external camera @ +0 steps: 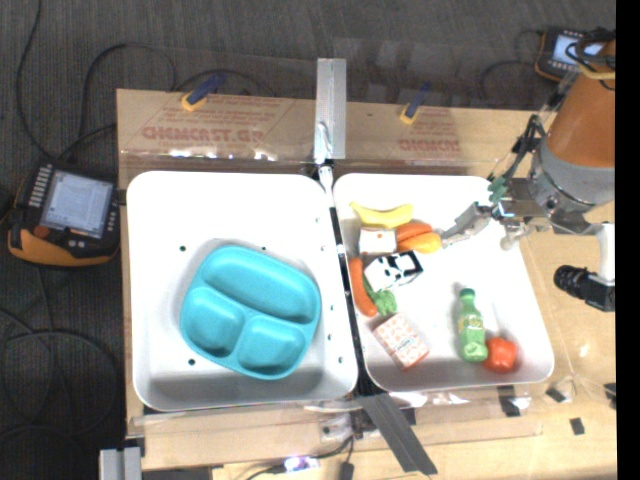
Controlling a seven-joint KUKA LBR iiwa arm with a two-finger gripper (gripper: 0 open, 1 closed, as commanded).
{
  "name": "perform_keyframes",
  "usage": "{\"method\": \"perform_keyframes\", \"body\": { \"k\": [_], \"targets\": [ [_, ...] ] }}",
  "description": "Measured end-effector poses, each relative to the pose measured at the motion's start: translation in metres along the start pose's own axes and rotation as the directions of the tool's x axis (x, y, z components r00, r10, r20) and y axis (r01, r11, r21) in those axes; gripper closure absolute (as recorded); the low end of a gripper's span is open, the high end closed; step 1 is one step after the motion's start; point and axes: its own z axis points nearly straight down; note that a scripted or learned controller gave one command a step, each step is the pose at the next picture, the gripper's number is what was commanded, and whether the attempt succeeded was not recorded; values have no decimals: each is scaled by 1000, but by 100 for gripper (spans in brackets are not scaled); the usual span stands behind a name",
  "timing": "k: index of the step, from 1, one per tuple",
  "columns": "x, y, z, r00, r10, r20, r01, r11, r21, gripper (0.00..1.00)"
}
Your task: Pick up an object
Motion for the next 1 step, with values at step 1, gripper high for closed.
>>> {"method": "perform_keyframes", "body": {
  "k": [1],
  "targets": [
    [-1,-44,147,987,159,-1,-159,987,-16,0]
  ]
}}
